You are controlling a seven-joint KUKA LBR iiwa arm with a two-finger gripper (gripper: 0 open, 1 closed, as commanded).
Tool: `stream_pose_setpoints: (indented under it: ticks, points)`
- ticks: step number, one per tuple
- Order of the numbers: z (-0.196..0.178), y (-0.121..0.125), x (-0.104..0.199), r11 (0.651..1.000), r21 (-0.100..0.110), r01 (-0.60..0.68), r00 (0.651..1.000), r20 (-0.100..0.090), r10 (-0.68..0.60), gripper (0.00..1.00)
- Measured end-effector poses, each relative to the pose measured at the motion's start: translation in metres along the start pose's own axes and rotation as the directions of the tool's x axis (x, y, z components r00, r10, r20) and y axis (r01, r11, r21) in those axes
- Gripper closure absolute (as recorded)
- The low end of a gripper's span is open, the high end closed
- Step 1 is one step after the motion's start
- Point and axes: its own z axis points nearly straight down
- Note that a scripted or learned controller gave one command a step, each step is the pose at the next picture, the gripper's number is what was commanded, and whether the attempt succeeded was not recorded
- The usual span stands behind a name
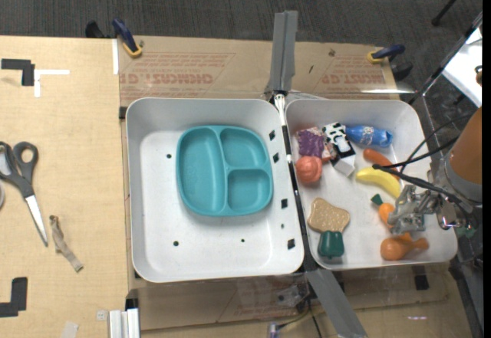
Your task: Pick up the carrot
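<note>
The carrot is a short orange piece with a green stub at its top end, lying in the right bin near that bin's right side, just below the yellow banana. My gripper hangs low over the bin immediately to the right of the carrot, touching or nearly touching it, and its metal parts hide the carrot's right end. Nothing can be seen lifted off the bin floor.
A round orange fruit lies just below the gripper and another orange piece above the banana. The right bin also holds a bread slice, a green item, a peach, purple grapes and a blue bottle. The left bin holds a teal divided plate.
</note>
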Motion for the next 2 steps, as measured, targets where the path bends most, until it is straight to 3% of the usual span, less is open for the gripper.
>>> stream_pose_setpoints:
  ticks: [1,2]
  points:
    - [-0.082,0.083,0.005,0.938,0.0,-0.347,0.938,0.0,0.347,1.0]
    - [-0.094,0.122,0.008,0.814,0.001,-0.581,0.814,-0.001,0.581,1.0]
